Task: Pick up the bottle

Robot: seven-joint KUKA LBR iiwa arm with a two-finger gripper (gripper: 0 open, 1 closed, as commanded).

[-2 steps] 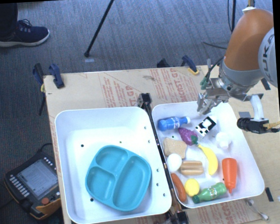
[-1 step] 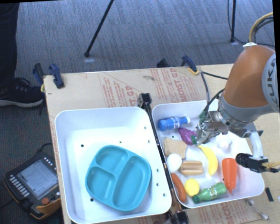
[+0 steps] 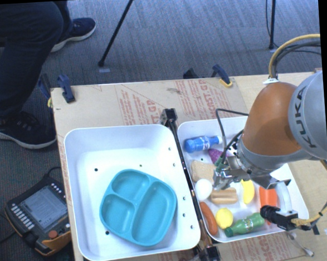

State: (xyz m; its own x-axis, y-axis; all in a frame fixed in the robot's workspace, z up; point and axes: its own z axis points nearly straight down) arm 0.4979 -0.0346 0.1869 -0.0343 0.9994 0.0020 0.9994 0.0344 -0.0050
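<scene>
Two bottles lie in the right bin (image 3: 181, 132). A small blue bottle (image 3: 200, 143) with a white label rests on its side near the bin's far left corner. A green bottle (image 3: 245, 225) lies on its side along the near wall. My gripper (image 3: 224, 173) hangs low over the middle of this bin, between the two bottles, just above a hot dog bun (image 3: 224, 196) and beside a tan cracker (image 3: 200, 169). The arm's orange band and grey wrist cover the bin's right half. Neither bottle is between the fingers.
Around the gripper lie a white egg (image 3: 203, 187), a lemon (image 3: 223, 216), a red sausage (image 3: 210, 217), a yellow piece (image 3: 247, 191), an orange carrot (image 3: 267, 198) and a purple item (image 3: 215, 153). The left bin (image 3: 82, 161) holds a blue divided plate (image 3: 138, 207).
</scene>
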